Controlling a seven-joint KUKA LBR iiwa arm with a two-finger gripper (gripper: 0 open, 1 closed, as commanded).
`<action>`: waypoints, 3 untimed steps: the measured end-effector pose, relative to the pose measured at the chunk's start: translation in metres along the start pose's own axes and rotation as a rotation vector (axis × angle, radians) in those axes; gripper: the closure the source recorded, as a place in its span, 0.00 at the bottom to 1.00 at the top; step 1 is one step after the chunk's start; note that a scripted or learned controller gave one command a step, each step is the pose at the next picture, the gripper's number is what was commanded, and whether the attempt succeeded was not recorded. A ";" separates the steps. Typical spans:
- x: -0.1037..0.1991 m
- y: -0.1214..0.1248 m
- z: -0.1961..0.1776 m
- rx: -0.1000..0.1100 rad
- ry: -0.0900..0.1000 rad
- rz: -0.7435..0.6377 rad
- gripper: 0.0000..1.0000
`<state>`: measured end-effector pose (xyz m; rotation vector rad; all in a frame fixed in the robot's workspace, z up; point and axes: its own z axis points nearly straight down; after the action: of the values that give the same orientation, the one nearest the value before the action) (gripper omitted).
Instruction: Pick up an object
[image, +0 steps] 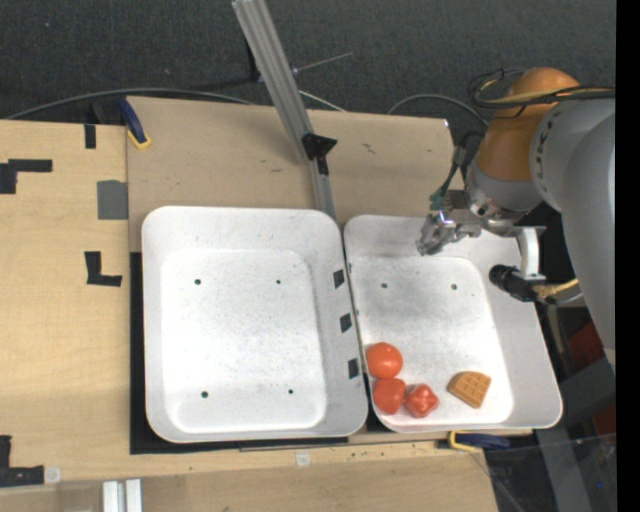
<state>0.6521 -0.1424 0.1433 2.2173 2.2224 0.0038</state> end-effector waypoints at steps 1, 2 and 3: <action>0.000 -0.001 -0.043 0.000 0.000 0.001 1.00; 0.001 0.000 -0.094 -0.001 0.000 0.001 1.00; 0.056 -0.009 -0.081 0.006 0.001 -0.003 1.00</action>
<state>0.6430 -0.0866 0.2246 2.2175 2.2295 -0.0018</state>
